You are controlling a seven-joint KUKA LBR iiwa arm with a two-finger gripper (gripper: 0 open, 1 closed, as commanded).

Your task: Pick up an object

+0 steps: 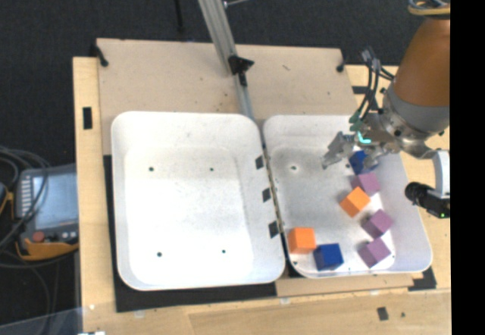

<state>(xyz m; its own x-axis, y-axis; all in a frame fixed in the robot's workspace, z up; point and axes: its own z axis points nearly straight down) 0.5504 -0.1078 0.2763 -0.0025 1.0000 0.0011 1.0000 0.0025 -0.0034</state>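
From my console I watched the gripper (347, 150) hanging low over the far part of the right bin (303, 145), its grey fingers splayed apart with nothing between them, so I read it as open and empty. The closest candidate was a blue block (357, 162), mostly hidden under the wrist, lying just to the right of the fingertips and a shade nearer to me. I judged that a short shift right and toward the near side would put the claw over it. I could not make out its long axis, since too little of it showed.

Immediately near of it sat a purple block (369, 183), and touching or almost touching that, an orange block (354, 201) turned cornerwise. Further toward the near rim lay two more purple blocks (377, 223), an orange cube (303, 239) and a blue cube (328, 256), the last two side by side near the bin's near-left corner.

The crowding by the blue block struck me as the risk: a finger coming down might land on its purple neighbour. The bin floor looked smooth and white, likely slippery. The left bin (189, 197) lay alongside, and beyond both a slanted metal rail (216, 19) crossed the bench (220, 72).
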